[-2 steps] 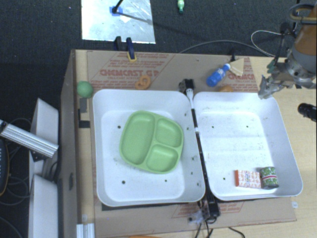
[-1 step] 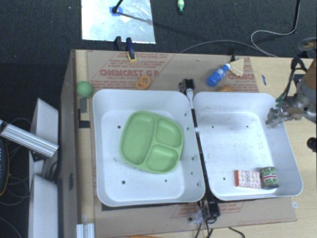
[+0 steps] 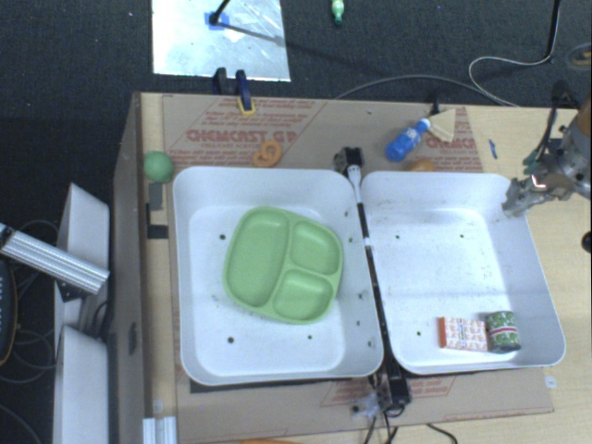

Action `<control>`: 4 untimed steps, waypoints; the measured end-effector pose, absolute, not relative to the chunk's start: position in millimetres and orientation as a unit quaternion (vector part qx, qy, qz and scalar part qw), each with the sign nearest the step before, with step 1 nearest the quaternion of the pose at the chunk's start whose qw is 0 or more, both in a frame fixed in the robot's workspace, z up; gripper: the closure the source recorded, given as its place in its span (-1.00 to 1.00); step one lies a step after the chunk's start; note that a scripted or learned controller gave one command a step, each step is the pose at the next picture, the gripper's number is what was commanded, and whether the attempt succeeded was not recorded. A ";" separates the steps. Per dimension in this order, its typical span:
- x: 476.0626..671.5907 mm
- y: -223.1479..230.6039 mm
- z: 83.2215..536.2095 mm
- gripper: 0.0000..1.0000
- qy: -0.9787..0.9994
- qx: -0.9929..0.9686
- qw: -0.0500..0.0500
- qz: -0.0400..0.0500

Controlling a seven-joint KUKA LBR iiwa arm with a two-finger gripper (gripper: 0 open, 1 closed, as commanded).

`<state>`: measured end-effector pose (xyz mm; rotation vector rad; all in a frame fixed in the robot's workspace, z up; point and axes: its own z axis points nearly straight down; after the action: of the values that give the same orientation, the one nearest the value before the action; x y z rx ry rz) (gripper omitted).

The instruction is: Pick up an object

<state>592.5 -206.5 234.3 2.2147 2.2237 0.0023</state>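
The gripper point(image 3: 520, 195) hangs over the upper right rim of the right bin point(image 3: 462, 248); whether its jaws are apart or together cannot be told. Well below them, near the bin's lower right corner, lie a small red-and-white box point(image 3: 462, 334) and a green can point(image 3: 502, 331), touching.

Grey metallic end effector point(image 3: 529, 192) with small teal fittings

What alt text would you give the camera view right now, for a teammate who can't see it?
The gripper hovers at the right bin's upper right edge, holding nothing visible. That bin holds a small box and a green can side by side near its lower right corner; the left bin holds a green divided plate.
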 end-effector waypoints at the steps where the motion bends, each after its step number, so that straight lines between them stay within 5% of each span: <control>1: 669.4 -205.7 243.5 1.00 0.709 0.705 0.002 0.001; 2: 607.8 -198.9 210.2 1.00 0.708 0.706 0.001 0.000; 3: 655.3 -206.2 251.1 1.00 0.709 0.706 0.003 0.001; 4: 669.3 -206.1 261.8 1.00 0.709 0.705 0.002 0.001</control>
<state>669.3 -206.1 261.8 2.2132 2.2237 0.0034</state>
